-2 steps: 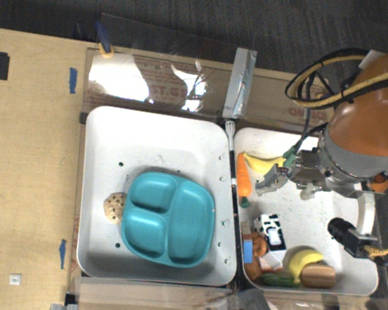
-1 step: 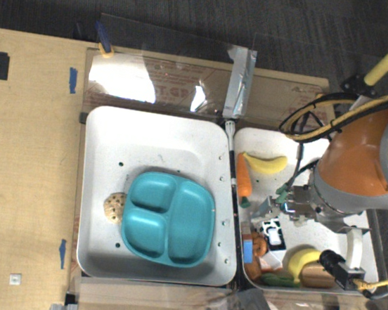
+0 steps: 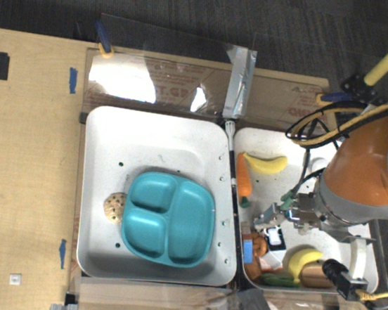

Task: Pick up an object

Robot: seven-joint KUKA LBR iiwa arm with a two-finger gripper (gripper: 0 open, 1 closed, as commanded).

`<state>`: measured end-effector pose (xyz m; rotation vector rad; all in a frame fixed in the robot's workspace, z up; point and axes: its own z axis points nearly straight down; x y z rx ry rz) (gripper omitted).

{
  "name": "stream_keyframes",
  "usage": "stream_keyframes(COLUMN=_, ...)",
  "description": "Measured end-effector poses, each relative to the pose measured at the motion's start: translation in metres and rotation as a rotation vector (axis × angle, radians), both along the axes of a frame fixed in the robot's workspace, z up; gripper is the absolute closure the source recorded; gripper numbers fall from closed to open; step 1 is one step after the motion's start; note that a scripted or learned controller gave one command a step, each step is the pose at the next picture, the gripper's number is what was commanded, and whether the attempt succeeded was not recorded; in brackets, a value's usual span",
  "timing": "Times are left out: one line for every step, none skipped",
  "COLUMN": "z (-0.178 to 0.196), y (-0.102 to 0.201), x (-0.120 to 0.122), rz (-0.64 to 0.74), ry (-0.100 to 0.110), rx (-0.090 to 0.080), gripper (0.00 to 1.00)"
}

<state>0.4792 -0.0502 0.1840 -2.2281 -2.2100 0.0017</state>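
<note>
Orange-banded arm (image 3: 363,166) is seen over the crowded right bin (image 3: 267,140), claw (image 3: 271,217) state indiscernible, open floor left in the left bin (image 3: 153,138) around a teal plate (image 3: 169,218).

My bench (image 3: 16,163) carries the left bin (image 3: 103,146), and just right of that bin, touching it, the right bin (image 3: 280,144).

Two white bins (image 3: 158,128) sit on a tan wooden bench (image 3: 16,163). A teal divided plate (image 3: 169,217) lies in the left bin, with a pale speckled cookie (image 3: 113,206) touching the plate's left edge. Right of the plate are a yellow banana (image 3: 266,163), an orange carrot (image 3: 245,178), and a yellow-green fruit (image 3: 303,260). The arm (image 3: 366,166) shows orange and grey.
</note>
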Motion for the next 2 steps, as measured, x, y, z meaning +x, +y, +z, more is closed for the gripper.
stream_keyframes(z=0.0001, y=0.0128, x=0.0004, rz=0.164, ry=-0.001, rx=0.0, gripper=0.0)
stream_keyframes(z=0.0001, y=0.0129, x=0.0004, rz=0.164, ry=-0.001, rx=0.0, gripper=0.0)
